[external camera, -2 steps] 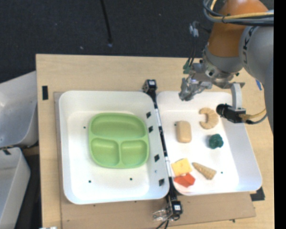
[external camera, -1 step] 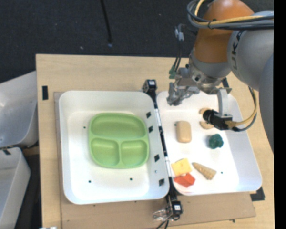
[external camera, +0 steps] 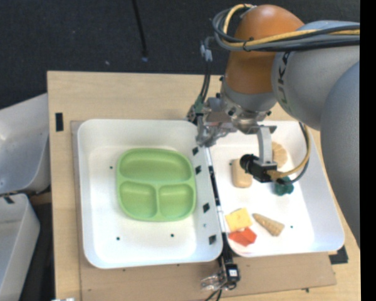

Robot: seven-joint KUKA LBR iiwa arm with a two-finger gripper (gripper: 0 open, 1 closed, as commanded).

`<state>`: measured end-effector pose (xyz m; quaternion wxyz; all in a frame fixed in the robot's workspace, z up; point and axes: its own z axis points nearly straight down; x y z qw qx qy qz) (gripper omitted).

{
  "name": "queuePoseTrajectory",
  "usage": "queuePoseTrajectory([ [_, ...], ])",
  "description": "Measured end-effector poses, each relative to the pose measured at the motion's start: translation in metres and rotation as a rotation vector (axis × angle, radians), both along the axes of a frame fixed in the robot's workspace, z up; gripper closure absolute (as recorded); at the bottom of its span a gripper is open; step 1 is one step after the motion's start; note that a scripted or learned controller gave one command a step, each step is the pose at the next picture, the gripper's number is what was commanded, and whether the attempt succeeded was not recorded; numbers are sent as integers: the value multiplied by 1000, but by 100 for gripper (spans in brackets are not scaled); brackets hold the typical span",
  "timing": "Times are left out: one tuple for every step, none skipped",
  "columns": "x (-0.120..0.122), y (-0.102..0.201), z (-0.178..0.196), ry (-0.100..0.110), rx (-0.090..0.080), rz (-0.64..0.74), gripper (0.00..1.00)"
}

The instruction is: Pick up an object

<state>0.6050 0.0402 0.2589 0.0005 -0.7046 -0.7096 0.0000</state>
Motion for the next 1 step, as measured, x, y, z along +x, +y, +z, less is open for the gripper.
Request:
queuePoseTrajectory([
  [-12, 48, -20, 1, -1, -1, 100],
])
